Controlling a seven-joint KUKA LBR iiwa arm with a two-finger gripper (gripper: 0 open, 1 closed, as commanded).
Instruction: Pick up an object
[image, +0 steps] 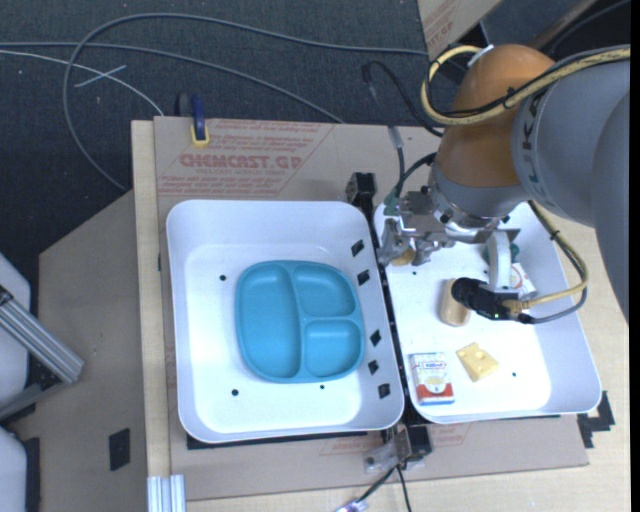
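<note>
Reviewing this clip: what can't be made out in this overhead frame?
- Claw: finger state hidden by the wrist in the camera view.
- Right bin: far part covered by the arm.
- Small carton: print too small to read.
- Tan cylinder: partly behind a black cable connector.

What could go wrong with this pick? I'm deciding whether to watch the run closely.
1. The arm hangs over the upper part of the right bin, hiding what lies under the gripper, so a try there may close on nothing.
2. The small carton lies close to the bin's left wall, leaving little room for fingers.
3. The yellow wedge is small and may slip away.
</note>
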